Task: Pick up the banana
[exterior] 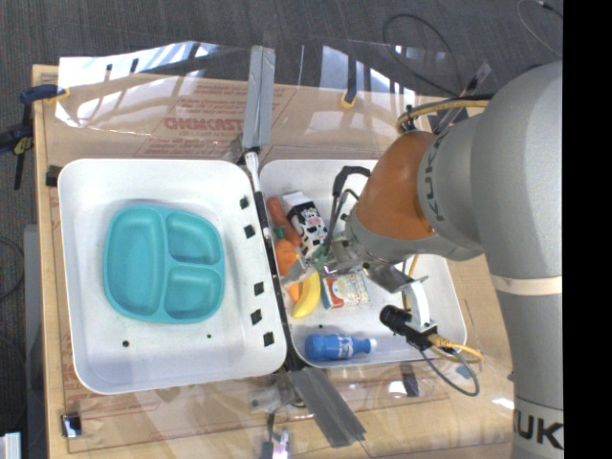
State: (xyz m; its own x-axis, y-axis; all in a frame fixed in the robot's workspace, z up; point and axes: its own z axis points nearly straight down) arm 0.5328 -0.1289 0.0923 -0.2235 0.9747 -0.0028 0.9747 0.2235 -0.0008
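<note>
Banana (307,295) lies in right bin (449,299), near its left wall, beside blue bottle (337,347). Hand (330,256) low over clutter just above banana; finger state cannot tell. Teal plate (164,262) in left bin (81,285).

The grey arm (497,189) reaches in from the right, wrist bent downward.

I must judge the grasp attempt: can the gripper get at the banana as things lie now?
Probably yes. The gripper hangs low in the right bin, right beside the banana, whose top is uncovered. Crowding toys, like the blue bottle, may hinder the grasp.
</note>
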